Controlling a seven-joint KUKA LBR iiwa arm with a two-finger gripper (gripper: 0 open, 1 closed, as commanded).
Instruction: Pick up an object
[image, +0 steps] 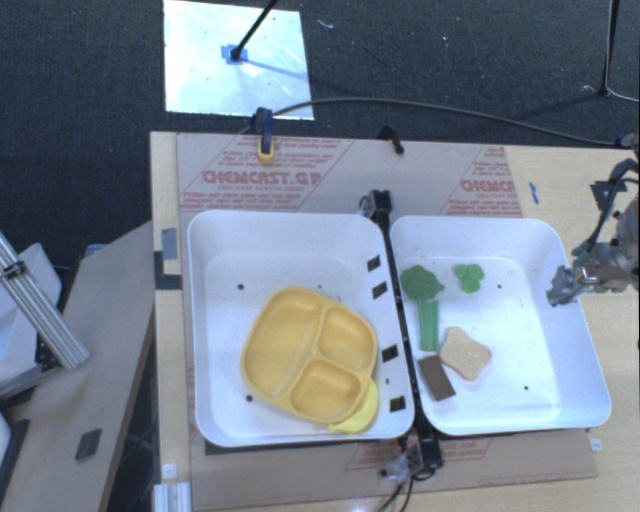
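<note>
While my gripper (562, 288) hangs at the right rim of the right bin (575, 400), nothing is in it, and I cannot tell from this slant how it is set. Everything worth picking lies well apart from me, toward that bin's left side: a long green broccoli piece (426, 300) beside the divider, a small green leafy piece (468, 276) just to its right, a tan slice of toast (465, 353) lower down, and a brown chocolate-like bar (436, 377) touching the toast's lower left edge.

The left bin (215, 300) holds a yellow divided tray (310, 368) with a yellow banana-like piece (363, 412) tucked under its lower right corner.

My worry is the crowding. If I go for the toast, I judge a finger could land on the brown bar and shove both aside instead of closing on either. The broccoli stalk sits so near the bin wall that a descent there could strike the rim. The flat pieces look thin, so closing too high would probably catch nothing. The small leafy piece stands clear of its neighbours and seems the safer target, though it may slip out of a loose pinch.
</note>
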